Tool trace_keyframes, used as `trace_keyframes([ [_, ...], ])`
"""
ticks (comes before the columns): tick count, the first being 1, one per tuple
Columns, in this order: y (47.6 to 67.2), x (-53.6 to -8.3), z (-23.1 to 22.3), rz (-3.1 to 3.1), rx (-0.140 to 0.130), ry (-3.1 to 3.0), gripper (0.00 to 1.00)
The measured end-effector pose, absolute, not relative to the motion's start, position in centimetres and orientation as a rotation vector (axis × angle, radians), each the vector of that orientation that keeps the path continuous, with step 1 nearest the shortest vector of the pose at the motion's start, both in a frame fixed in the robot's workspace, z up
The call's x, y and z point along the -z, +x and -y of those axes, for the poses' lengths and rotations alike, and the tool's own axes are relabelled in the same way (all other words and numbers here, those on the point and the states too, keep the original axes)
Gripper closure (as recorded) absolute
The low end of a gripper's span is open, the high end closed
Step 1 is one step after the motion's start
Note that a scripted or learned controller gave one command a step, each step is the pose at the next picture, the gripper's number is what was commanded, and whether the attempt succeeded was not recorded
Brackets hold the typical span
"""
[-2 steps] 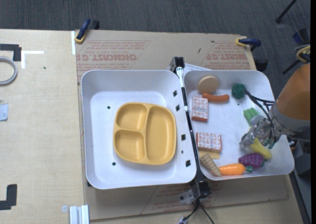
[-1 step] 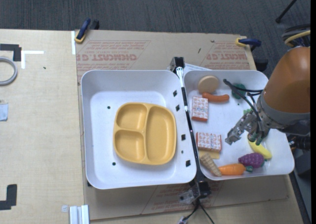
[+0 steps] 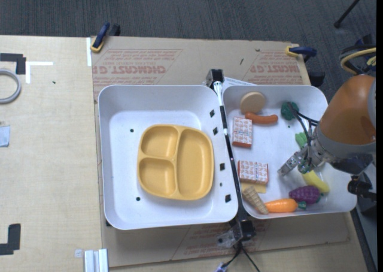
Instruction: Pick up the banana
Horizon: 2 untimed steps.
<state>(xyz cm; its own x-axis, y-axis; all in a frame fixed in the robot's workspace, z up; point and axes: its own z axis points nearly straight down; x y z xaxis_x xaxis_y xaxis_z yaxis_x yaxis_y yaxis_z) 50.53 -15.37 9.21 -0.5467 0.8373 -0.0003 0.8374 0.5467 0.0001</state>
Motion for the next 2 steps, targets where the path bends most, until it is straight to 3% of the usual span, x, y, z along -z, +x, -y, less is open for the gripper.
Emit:
trace_keyframes([
  [1, 50.2, -9.3, 21.7, -2.939, -0.003, 1.104, 1.0],
  [2, 49.0, -15.1, 15.6, -2.83, 0.0, 1.357, 1.0],
])
